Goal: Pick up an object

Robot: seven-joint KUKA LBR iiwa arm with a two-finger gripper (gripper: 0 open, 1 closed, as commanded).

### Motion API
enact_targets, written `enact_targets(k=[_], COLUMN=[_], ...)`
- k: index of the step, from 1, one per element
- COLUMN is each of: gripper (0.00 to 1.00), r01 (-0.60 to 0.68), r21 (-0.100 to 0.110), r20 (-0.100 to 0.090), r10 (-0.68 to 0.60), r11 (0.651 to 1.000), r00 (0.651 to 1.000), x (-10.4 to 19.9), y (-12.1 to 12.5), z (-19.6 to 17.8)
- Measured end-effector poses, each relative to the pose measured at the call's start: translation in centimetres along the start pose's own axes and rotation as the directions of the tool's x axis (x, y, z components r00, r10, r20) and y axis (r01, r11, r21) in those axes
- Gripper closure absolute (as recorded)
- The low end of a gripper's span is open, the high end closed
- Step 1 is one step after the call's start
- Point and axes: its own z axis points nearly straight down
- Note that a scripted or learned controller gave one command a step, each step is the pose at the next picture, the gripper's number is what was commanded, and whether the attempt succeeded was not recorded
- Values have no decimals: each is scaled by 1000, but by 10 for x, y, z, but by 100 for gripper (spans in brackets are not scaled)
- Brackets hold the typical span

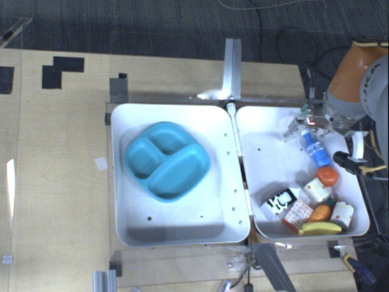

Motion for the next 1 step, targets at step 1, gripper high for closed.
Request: enact_targets(k=[1], gripper=[100], r01=[5], r21=[0], r20=[0], r10=[-5], r11=[1000], r00=[1000], x=[1], y=[1], z=[-8])
